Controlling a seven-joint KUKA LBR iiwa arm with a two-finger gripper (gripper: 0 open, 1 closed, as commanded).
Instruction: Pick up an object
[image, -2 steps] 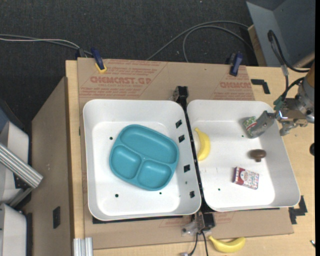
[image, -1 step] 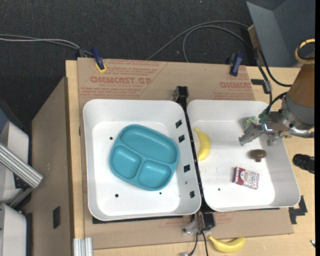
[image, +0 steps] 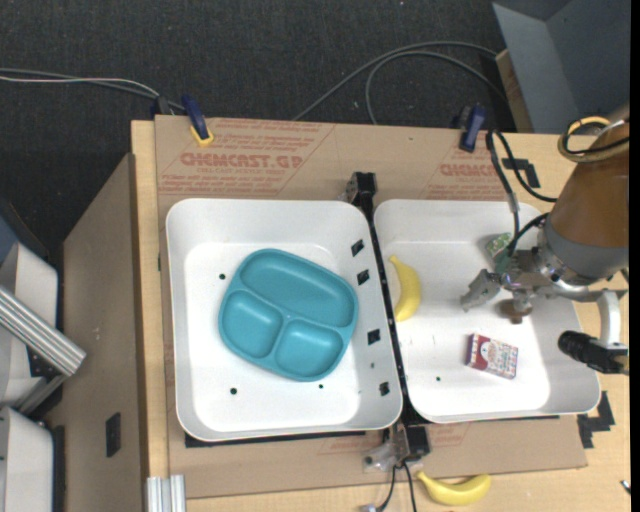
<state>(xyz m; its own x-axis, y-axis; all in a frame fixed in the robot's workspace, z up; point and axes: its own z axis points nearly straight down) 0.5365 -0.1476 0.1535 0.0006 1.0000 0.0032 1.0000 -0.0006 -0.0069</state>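
Gripper (image: 497, 295) hangs over the right bin (image: 440, 400), its two fingers spread apart with nothing between them; one fingertip (image: 472, 294) points toward the banana and the other (image: 517, 310) sits nearer the arm. Just below the gripper in the view, apart from it, a small red and white box (image: 491, 355) lies flat on the right bin's floor. A yellow banana (image: 405, 287) lies against the right bin's left wall, beside the divider where the two bins meet. Something small and greenish (image: 497, 245) shows just above the gripper, partly hidden by cables, too unclear to name. Left of the right bin, the other bin (image: 190, 330) holds a teal divided plate (image: 288, 313), lying flat near its middle. A second banana (image: 455, 487) rests on the desk (image: 150, 300) outside the right bin, beyond its near edge.
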